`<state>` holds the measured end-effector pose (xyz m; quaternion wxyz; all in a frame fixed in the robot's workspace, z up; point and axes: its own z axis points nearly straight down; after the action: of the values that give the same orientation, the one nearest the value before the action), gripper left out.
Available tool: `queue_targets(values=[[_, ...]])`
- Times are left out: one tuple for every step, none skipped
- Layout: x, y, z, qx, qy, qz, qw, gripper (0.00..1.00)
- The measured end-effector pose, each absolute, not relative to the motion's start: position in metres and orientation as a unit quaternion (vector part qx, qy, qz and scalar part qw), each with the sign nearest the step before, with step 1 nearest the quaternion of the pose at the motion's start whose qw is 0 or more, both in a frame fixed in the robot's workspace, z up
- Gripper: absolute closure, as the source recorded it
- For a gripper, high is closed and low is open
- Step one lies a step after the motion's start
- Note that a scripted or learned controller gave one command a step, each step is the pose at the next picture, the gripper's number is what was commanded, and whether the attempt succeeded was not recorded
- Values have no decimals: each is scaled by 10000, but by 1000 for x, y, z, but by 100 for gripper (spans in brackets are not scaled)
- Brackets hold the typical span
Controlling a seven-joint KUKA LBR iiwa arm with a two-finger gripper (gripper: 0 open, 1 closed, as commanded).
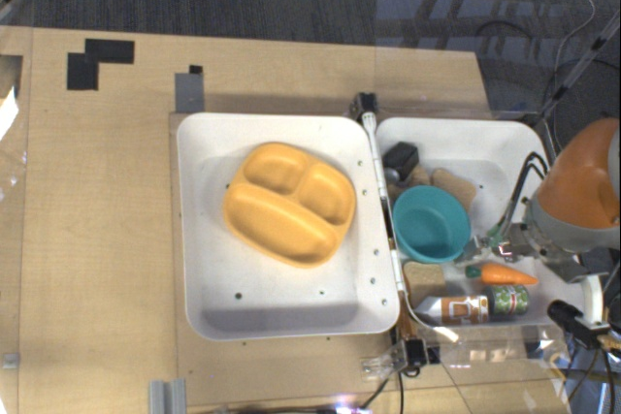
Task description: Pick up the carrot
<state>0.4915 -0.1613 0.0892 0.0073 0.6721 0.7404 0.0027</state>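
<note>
While the arm [580, 189] reaches in from the right edge, its orange band sits above the right bin [456, 133] and its grey wrist hangs just beside the carrot [506, 275]. Whether the gripper [506, 250] is released or clenched cannot be told; the wrist and cables hide it. The carrot lies flat on the floor of the right bin, green end toward the teal bowl [432, 223], orange tip pointing right. Just below it a bottle [480, 307] lies on its side, touching or nearly touching the carrot. A black object [400, 156] and a tan piece [452, 182] rest behind the bowl. A yellow divided plate [289, 202] sits in the left bin [209, 238].
</note>
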Motion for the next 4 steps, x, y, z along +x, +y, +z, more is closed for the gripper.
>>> queue_targets(values=[[493, -154, 90, 5826, 8127, 30, 84, 0], [491, -190, 90, 4097, 9122, 7, 71, 0], [495, -187, 102, 4114, 9114, 32, 115, 100], [492, -138, 123, 4219, 9066, 22, 52, 100]])
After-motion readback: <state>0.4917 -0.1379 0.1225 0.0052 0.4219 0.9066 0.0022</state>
